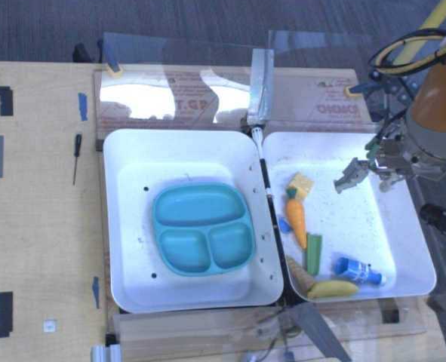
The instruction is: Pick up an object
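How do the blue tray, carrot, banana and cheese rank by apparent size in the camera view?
1. Blue tray
2. Carrot and banana, too alike to rank
3. Cheese

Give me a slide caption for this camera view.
Gripper over the right bin of toy food; blue tray in the left bin.

teal tray (204, 227), orange carrot (296, 219), yellow banana (331, 288)

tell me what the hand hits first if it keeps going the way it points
The hand points left and slightly down over the right bin. The yellow block looks first in that line, though depth is unclear and it may pass above it.
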Available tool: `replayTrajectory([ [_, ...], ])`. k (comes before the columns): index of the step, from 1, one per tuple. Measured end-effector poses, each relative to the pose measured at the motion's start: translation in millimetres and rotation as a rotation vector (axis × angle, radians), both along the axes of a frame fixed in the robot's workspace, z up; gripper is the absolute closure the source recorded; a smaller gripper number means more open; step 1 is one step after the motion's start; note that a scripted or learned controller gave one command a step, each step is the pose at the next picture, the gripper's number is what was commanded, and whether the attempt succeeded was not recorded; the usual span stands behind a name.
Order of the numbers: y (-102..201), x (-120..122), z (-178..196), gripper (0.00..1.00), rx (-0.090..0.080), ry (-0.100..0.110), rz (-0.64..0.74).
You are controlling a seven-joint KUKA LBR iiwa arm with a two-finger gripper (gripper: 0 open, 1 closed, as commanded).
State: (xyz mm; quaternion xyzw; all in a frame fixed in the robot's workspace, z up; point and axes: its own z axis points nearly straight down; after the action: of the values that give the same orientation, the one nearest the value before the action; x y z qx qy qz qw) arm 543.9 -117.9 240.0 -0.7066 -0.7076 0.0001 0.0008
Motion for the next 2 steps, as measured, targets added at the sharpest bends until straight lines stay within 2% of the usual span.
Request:
replayTrajectory([
  [1,9,-11,-99,0.0,0.001,0.009,-0.048],
  [2,18,26,-152,0.0,-0.002,-0.006,0.102],
])
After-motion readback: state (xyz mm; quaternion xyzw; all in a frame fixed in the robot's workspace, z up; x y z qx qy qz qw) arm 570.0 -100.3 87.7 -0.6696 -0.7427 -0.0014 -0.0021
